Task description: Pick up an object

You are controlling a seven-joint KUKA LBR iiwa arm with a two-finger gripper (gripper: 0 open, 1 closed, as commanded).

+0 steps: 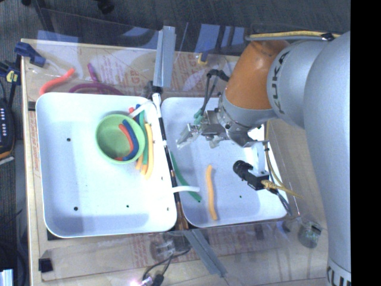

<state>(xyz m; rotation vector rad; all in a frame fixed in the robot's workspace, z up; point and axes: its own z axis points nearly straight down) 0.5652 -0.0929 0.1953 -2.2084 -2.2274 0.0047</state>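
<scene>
My gripper (189, 134) hangs over the upper left part of the right bin (238, 210), its fingers spread open with nothing between them. An orange stick (210, 192) lies on that bin's floor, below and slightly right of the gripper. A green strip (178, 175) and a white piece (186, 189) rest along the right bin's left wall. In the left bin (77, 195) sits a green bowl (117, 137) holding red, blue and orange curved pieces, with yellow and orange sticks (148, 154) beside it.
A black cylindrical part with a cable (249, 174) hangs from the arm over the right bin. Red and purple cords (89, 88) lie behind the left bin. A metal post (164, 55) stands between the bins at the back.
</scene>
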